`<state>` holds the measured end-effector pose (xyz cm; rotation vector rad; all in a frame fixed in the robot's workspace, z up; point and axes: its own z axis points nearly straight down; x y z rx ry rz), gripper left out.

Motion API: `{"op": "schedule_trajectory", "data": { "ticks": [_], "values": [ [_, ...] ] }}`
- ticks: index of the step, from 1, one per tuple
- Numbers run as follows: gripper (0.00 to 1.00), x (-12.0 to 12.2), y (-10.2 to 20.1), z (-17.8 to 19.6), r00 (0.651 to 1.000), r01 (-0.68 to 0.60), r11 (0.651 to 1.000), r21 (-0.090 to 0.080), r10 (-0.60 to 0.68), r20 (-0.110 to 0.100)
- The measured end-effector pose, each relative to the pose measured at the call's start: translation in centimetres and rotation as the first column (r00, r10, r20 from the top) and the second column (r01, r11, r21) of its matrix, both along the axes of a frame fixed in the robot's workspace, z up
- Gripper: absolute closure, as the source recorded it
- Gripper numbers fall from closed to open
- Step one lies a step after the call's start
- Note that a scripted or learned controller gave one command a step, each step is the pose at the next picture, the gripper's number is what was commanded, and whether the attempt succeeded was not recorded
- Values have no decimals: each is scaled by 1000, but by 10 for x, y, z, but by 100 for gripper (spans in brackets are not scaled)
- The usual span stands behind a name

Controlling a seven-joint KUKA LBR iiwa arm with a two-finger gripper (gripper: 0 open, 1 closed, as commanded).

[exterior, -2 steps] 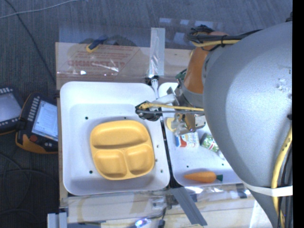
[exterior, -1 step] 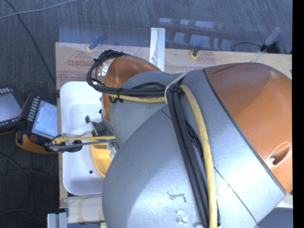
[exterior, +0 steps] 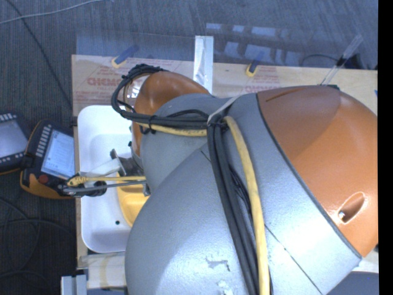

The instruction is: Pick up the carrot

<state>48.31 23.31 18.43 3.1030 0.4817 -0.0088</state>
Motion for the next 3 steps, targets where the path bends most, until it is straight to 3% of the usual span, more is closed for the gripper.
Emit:
{"op": "schedule_trajectory", "data": {
  "ticks": [1, 2, 3],
  "values": [
    [0, 25, -106, -5, 995, -99, 995, -3, 99, 0],
    [100, 25, -105, 3, 995, -105, 994, -7, 104, -5],
    [100, -1, -77, -34, 998, -68, 998, 1, 68, -2]
  ]
}}
